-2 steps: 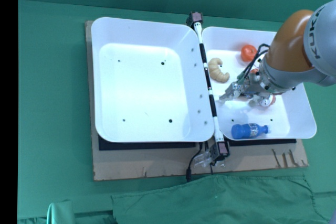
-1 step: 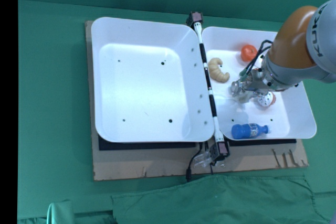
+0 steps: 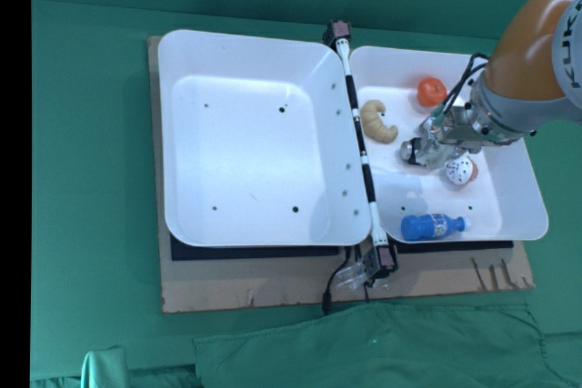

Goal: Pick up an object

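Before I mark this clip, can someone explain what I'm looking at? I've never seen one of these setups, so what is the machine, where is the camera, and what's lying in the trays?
The machine is a robot arm, grey with an orange band, reaching in from the right. Its job is to pick up an object. At its tip is a gripper, lowered into the right bin. The single camera is fixed above the bench and looks down at a slant.

Two shallow white bins sit side by side on a board over a green cloth. The left bin is the larger one in this view. In the right bin lie a croissant, an orange object, a white spotted item and a small blue bottle on its side.

The gripper sits between the croissant and the spotted item. I cannot tell whether it holds anything.
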{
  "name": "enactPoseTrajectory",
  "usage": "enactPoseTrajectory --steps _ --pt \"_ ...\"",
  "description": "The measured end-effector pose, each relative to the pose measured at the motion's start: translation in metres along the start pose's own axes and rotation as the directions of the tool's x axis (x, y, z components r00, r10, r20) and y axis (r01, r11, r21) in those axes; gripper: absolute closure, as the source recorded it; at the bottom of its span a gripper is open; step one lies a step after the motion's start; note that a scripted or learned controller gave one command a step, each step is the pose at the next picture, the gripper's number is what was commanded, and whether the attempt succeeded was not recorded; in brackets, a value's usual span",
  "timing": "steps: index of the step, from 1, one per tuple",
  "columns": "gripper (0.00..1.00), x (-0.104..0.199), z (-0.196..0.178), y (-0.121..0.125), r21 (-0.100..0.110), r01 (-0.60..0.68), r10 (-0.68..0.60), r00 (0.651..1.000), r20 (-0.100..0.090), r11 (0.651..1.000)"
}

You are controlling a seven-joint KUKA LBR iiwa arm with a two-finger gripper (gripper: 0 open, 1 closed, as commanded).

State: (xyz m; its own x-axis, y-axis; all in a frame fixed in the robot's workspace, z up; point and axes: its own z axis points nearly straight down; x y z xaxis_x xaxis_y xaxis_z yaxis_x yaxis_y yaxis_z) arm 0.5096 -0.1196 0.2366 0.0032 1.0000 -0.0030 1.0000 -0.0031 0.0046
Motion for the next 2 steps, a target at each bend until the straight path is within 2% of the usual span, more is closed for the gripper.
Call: enactPoseTrajectory --steps 2 --pt "1.0 -0.018 -0.114 0.012 -0.002 0.0 0.0 1.0 0.001 1.0"
